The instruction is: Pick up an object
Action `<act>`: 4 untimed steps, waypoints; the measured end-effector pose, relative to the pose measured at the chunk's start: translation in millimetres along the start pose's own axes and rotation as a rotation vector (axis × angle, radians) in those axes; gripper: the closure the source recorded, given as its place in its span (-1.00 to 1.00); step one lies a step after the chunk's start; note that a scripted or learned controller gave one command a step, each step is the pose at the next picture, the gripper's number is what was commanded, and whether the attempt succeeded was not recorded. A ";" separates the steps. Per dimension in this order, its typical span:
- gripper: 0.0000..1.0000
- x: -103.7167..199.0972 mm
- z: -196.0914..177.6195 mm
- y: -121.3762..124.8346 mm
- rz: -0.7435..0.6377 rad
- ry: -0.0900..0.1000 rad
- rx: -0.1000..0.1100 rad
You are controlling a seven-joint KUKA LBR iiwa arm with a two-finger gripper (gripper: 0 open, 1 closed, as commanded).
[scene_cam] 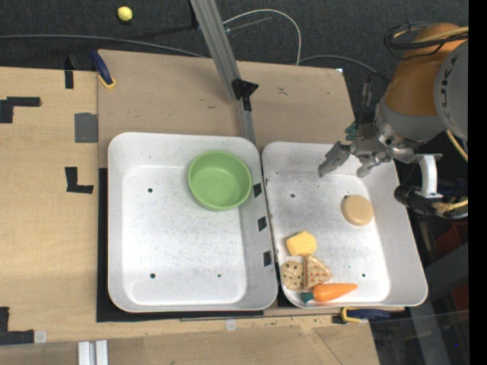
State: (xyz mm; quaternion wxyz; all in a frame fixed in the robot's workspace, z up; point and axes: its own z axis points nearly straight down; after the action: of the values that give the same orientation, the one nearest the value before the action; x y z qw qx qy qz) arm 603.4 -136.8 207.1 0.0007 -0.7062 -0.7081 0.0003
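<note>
The gripper (349, 162) has its two fingers spread wide apart, and there is nothing between them. It hangs over the far edge of the right bin (396, 238), near that bin's far right corner. Above it is the grey wrist and the big orange band of the arm (418, 82), which comes in from the right side.

Just in front of the gripper, near the right edge of the right bin, lies a round tan bun (357, 209). It is the closest thing to the fingers, but they are not touching it.

More toys sit by the near left corner of the same bin. There is a yellow block (301, 243), a cracker-like piece with dots (303, 273) touching it, and an orange carrot (333, 291) right by the near edge.

The left bin (137, 242) has a green bowl (220, 179) close to its far right corner.

The job is only at its start. Nothing is picked up yet. I think the bun is the easy one to go for. The gripper must come down over it, close on it, and lift it.
</note>
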 end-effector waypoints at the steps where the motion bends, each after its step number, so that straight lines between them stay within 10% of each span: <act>1: -1.00 0.0 0.0 0.0 0.000 0.000 0.000; 4: -1.00 13.4 119.3 -7.9 0.001 -0.002 0.001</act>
State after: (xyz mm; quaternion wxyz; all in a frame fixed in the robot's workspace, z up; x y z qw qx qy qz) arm 595.3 -123.4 87.8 0.0003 -0.7064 -0.7078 0.0013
